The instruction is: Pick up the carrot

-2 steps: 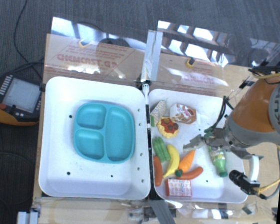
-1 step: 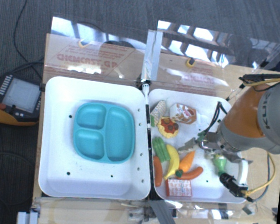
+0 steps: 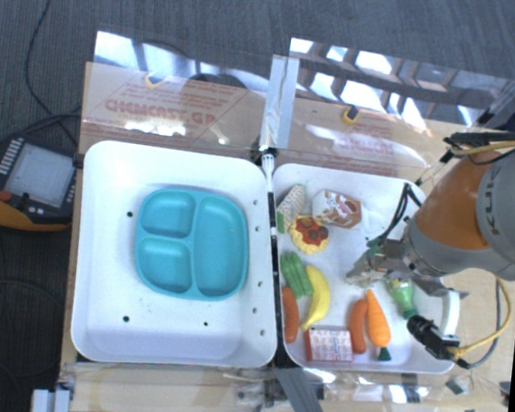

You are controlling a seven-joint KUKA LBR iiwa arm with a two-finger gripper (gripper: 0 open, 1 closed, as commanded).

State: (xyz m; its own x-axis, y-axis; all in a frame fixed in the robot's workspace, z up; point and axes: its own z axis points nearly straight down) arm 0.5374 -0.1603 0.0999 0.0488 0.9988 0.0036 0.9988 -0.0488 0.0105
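Observation:
The carrot, orange with a small green top at its near end, lies in the right bin near the bin's front right corner. My gripper hangs just above and behind the carrot's far tip, over the right part of that bin. The grey arm with its orange band reaches in from the right. Nothing is visibly held in the gripper.
Around the carrot lie an orange stick, a green piece, a red box, a banana, a green pickle, a reddish sausage and round pastries. The left bin holds a blue divided plate.

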